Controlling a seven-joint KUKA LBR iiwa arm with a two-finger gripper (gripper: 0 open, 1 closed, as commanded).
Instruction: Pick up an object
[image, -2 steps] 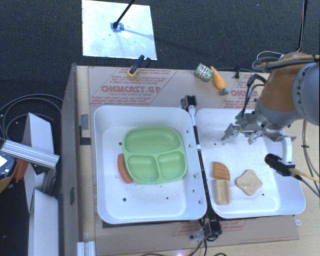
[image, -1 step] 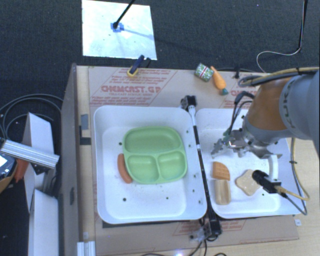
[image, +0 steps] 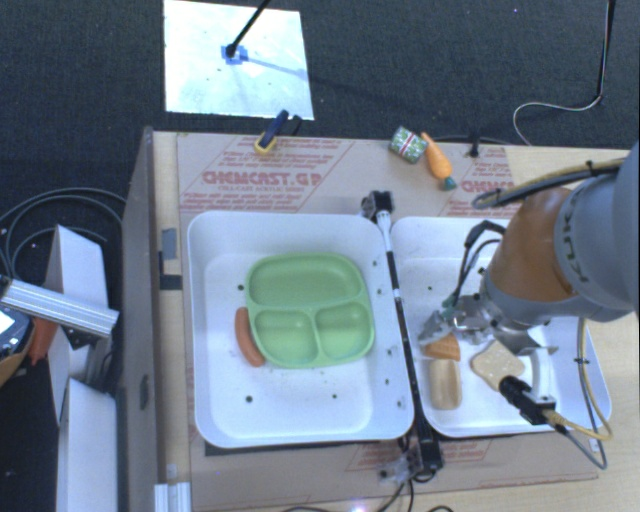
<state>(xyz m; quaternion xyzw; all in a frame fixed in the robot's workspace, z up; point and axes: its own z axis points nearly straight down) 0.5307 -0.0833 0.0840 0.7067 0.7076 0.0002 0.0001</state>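
A KUKA arm's hand (image: 445, 325), its grip state impossible to tell, hovers over an orange wedge (image: 443, 348) beside a bread roll (image: 444, 383) in the right bin (image: 430, 245), apparently approaching a grasp that next calls for closing and lifting.

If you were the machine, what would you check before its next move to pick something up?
1. Tool over the right bin: ok.
2. Target close by: ok, the orange wedge lies just below the tool.
3. Something between the tool's fingers: cannot tell.
4. Neighbours crowding: not ok, tan bread roll and pale slice lie near.
5. Green tray and sausage out of the way in the left bin: ok.
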